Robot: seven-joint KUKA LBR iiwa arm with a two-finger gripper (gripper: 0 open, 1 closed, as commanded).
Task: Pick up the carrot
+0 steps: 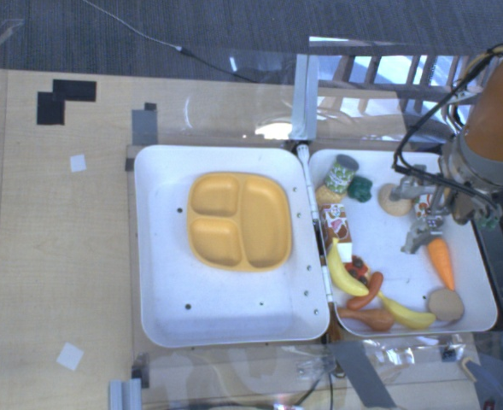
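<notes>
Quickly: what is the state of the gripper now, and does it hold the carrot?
Gripper: just above the carrot in the right bin; jaw state cannot be told; no hold visible.

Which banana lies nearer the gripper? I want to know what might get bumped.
The banana along the front wall, beside the potato, is nearer the gripper than the banana by the divider.

Bright, even light; glare on far plexiglass [272, 131].

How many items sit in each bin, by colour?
Left bin:
Yellow: 1, divided plate
Right bin:
Orange: 1, carrot
Yellow: 2, bananas
Green: 2, can, broccoli-like piece
Others, colour mixed or unclear
Total clearly countable: 6
</notes>
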